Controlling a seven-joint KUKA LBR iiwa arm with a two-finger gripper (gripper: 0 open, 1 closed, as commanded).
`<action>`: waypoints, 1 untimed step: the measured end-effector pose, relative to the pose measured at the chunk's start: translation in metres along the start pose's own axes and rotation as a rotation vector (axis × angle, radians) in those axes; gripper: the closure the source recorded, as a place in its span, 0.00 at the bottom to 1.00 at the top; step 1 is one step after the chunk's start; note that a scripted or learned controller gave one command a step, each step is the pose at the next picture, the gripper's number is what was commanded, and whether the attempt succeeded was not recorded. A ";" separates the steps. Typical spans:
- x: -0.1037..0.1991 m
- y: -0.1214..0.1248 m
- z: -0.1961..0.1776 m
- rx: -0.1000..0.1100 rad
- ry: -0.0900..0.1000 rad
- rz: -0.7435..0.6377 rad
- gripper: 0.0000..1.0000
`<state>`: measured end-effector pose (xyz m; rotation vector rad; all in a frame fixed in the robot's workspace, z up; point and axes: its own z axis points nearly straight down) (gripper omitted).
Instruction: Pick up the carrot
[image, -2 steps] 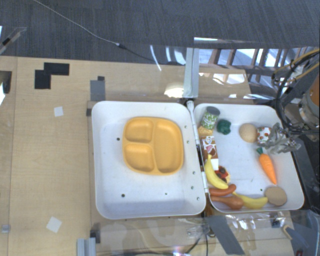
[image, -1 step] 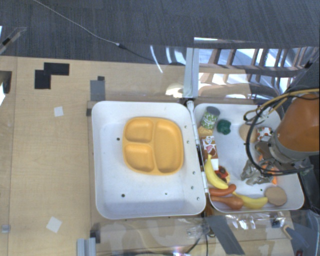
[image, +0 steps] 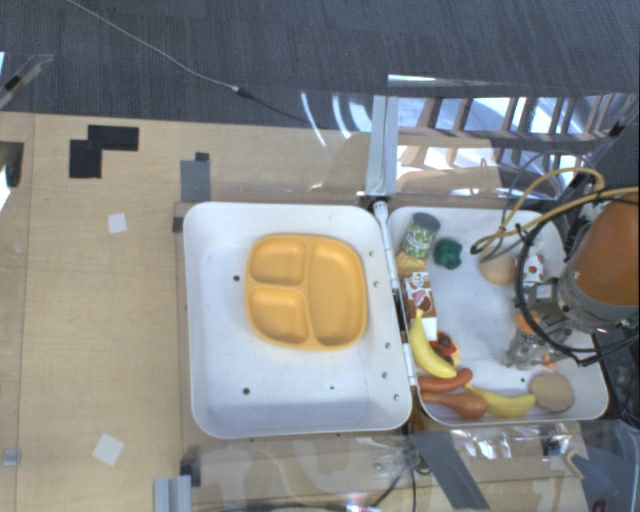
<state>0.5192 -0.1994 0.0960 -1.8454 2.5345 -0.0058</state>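
Nearest you, along the right bin's (image: 600, 405) front wall, the carrot (image: 446, 380) lies flat, touching a hot dog (image: 455, 404) in front and a banana (image: 428, 350) behind, so your grasp has little room. Just beyond, to the right, your gripper (image: 527, 350) hangs low over the bin floor, well apart from the carrot; you cannot tell how its fingers stand among the cables. Farther left, the yellow tray (image: 305, 290) sits in the other bin (image: 215, 400), away from the crowding.

Fixed overhead camera, slanted down on both bins (image: 200, 300)
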 end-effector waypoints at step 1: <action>-0.132 0.004 -0.107 0.012 -0.007 0.076 1.00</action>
